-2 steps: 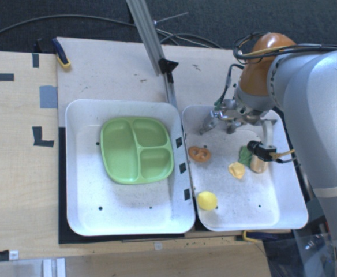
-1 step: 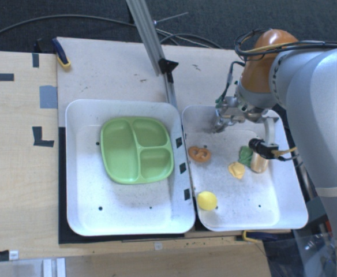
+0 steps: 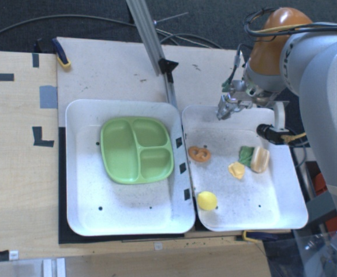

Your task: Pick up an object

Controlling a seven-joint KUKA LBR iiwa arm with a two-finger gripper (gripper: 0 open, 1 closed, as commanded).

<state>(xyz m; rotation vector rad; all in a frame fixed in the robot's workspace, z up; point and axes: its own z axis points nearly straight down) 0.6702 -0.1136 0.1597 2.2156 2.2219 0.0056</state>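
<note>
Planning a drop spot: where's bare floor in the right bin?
Right bin: bare along the near edge right of the lemon, and at the far-left corner under the gripper. Crowded mid-bin: pretzel, yellow piece, green piece, bread.

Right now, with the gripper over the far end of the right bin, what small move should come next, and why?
Probably move the gripper toward the near side and lower it over the orange pretzel-shaped piece. It hangs above the bare far part of the right bin, and that piece lies nearest, apart from the others.
</note>
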